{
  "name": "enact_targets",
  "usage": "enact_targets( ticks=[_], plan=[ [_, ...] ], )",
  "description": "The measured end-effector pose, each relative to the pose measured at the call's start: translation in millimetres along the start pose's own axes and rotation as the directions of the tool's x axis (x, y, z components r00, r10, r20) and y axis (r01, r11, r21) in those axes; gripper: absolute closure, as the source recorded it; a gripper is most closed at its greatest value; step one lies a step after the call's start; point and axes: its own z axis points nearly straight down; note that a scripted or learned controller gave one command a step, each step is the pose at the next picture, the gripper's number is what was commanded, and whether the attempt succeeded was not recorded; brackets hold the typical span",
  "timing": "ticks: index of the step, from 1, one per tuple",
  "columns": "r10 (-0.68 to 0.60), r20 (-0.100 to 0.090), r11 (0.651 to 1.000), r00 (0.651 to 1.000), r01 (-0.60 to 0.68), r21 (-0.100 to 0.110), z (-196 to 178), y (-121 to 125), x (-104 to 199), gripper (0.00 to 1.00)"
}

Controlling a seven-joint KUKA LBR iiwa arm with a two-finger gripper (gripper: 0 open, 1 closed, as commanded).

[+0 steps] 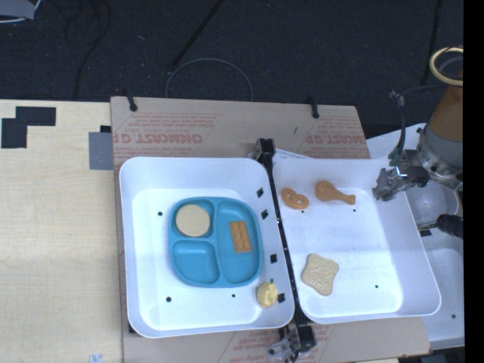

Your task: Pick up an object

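At the left of the frame the bare wooden desk (53, 225) is seen, and next to it the left bin (144, 180), in which a blue divided tray (215, 274) lies. In the tray's upper left compartment a round pale biscuit (192, 220) rests, and in its right compartment a small waffle-like bar (240, 237) is laid with its long axis running up and down the frame. Just outside the tray, at the bin's lower right corner, a yellowish lump (267, 294) is found.

In the right bin (393, 278) three things lie apart from one another: a pretzel-shaped piece (295, 199) at the upper left, a drumstick-shaped piece (334, 193) just right of it, and a toast-like slice (320, 274) lower down. The drumstick is judged the nearest candidate: it lies to the left of the pincer (387, 182), at almost the same height in the frame, and its long axis runs left to right, tilted slightly down toward the right, so that its thin end points toward the pincer.

The pincer is seen over the right bin's upper right rim, with nothing between its fingers; whether they are spread or closed cannot be told. The arm (446, 127) enters from the right edge, its wrist held above the bin's rim and no object touched. A leftward reach with a descent is judged necessary.
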Motion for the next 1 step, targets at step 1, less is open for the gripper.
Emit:
enact_targets(
  ticks=[1],
  plan=[
    [0.000, -0.001, 1.000, 1.000, 0.000, 0.007, 12.2, 0.0, 0.4, 1.00]
  ],
)
